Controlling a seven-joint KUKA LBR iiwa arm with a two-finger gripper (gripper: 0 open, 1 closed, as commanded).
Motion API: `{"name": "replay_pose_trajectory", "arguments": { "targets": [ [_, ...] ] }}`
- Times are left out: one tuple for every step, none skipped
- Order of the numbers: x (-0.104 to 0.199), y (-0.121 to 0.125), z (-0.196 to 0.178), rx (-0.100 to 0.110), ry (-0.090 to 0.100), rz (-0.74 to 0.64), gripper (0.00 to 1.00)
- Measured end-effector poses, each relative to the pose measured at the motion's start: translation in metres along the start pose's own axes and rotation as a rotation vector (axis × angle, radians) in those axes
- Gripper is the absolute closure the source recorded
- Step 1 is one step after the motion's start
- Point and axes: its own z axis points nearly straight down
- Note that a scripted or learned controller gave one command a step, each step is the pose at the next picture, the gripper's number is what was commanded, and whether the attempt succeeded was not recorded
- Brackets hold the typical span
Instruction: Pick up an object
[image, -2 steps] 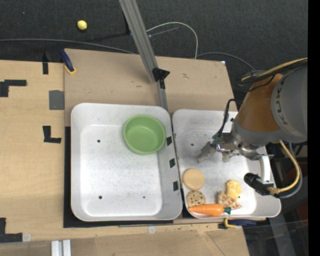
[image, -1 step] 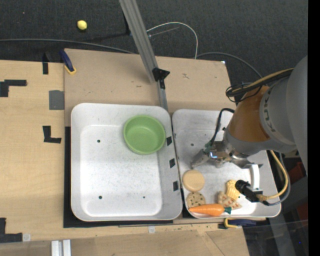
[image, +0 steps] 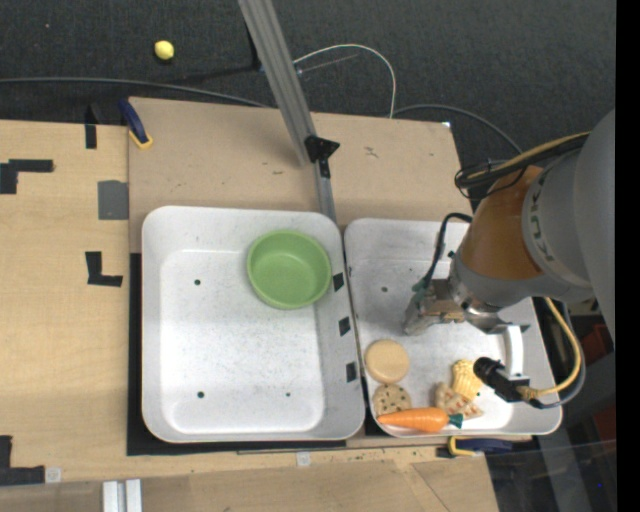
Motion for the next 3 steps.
{"name": "replay_pose_trajectory", "arguments": {
  "targets": [
    [0.001,0.002,-0.042,-0.003,-0.001,0.001,1.0],
    [0.005,0.004,-0.104,-0.007,-0.001,0.0,1.0],
    [-0.001,-0.001,-0.151,-0.006,-0.001,0.001,1.0]
  ]
}}
